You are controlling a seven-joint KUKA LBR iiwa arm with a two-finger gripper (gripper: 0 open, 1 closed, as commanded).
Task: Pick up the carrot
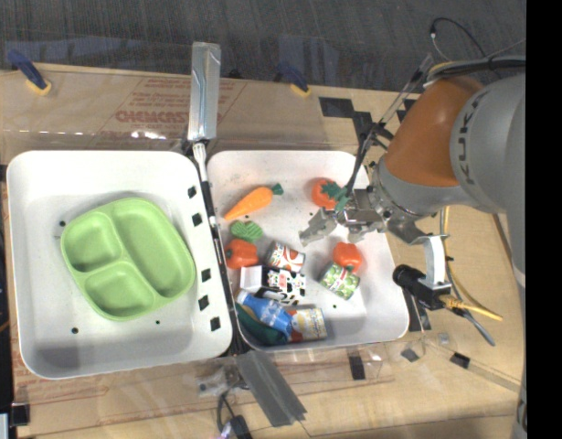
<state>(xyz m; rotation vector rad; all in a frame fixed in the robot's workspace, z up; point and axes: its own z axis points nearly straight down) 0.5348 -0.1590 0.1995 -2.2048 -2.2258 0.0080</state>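
While my pincer (pixel 319 228) hangs released, grasping nothing, in the middle of the right bin (pixel 372 167), the carrot (pixel 249 201) lies apart from it, near that bin's upper left corner. Reaching across, I could brush the tomato (pixel 324 191) just beside me or clip the bin's left wall. Smooth and tapered, orange with a green top, the carrot may slip out sideways.
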